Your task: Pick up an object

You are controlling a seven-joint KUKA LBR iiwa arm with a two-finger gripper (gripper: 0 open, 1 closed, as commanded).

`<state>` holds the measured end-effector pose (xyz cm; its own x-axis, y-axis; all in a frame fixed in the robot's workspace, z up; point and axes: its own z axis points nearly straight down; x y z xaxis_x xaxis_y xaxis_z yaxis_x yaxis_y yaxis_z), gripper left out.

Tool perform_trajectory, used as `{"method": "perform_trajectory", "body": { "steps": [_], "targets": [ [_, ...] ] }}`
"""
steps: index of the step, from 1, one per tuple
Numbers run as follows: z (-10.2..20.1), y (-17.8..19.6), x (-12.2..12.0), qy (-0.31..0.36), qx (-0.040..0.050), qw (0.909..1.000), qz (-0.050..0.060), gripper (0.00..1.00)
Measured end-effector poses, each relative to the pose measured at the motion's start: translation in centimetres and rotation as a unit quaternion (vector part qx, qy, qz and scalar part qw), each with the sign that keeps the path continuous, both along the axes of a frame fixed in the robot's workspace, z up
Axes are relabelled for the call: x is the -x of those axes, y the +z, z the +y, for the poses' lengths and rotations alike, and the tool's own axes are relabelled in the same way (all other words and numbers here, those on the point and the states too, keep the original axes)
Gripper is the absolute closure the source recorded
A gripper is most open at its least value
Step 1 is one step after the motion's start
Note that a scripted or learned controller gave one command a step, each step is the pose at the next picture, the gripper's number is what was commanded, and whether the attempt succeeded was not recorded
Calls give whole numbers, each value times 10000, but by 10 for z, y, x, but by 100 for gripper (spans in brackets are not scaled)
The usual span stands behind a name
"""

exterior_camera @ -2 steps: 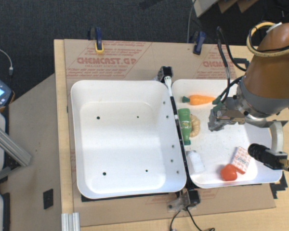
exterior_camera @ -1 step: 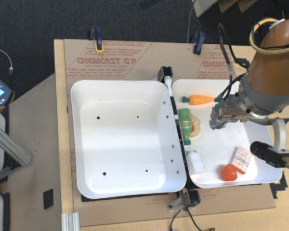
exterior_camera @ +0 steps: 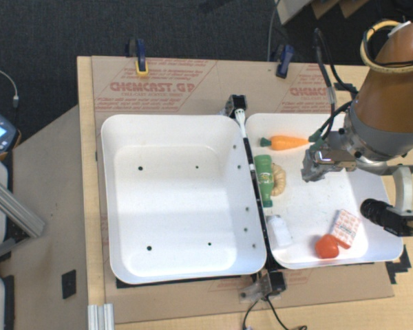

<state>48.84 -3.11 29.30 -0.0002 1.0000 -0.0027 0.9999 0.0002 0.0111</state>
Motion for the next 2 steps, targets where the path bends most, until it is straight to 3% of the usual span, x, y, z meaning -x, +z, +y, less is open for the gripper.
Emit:
{"method": "perform_trajectory", "body": {
  "steps": [2],
  "targets": [
    [0, 20, -1, 9, 8, 10000, -14, 100]
  ]
}}
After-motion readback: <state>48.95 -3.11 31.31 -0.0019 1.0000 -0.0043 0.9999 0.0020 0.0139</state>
